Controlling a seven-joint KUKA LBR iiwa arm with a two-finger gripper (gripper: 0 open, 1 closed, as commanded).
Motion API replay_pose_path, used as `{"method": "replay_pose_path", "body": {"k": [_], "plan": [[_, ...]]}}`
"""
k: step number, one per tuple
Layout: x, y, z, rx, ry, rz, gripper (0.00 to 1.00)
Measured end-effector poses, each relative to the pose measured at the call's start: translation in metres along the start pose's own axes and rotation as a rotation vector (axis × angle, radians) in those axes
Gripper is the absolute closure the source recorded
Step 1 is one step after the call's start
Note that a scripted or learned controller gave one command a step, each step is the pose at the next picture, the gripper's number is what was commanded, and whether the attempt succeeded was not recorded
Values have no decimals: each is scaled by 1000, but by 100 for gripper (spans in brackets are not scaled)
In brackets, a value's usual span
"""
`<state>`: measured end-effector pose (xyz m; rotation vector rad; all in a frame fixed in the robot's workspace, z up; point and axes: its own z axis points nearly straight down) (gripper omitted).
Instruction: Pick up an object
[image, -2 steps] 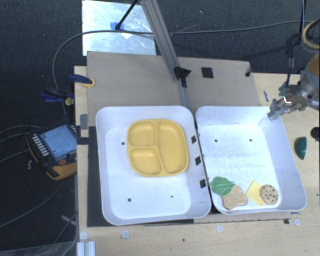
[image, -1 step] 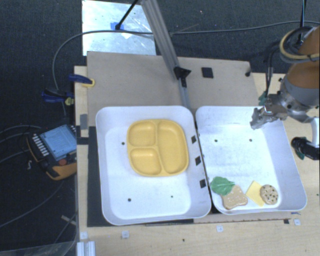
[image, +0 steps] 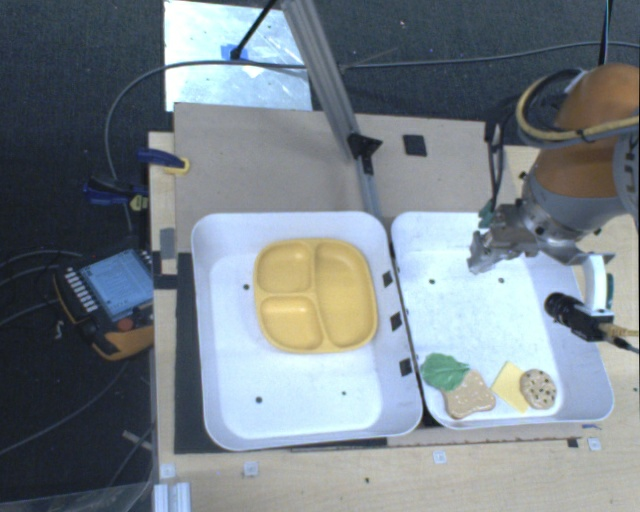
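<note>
On the tan counter (image: 270, 160), ringed by dark floor, we see two white bins side by side: the left bin (image: 225, 390) carries a yellow divided plate (image: 315, 295), and the right bin (image: 590, 400) groups its objects at 6 o'clock. There we find a green leaf (image: 443, 371) touching a toast slice (image: 469, 396), then a cheese slice (image: 511, 385) and a cookie (image: 538, 388). The hand (image: 483, 257) hovers at 12 o'clock of the right bin, well apart from the objects, with nothing visibly held; we cannot tell how far it is open.
</note>
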<state>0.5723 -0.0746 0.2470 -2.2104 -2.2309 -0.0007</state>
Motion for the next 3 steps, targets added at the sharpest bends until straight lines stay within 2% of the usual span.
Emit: {"method": "replay_pose_path", "body": {"k": [2, 3], "plan": [[109, -23, -2, 0, 1, -1, 100], [156, -39, 21, 2, 1, 0, 100]]}}
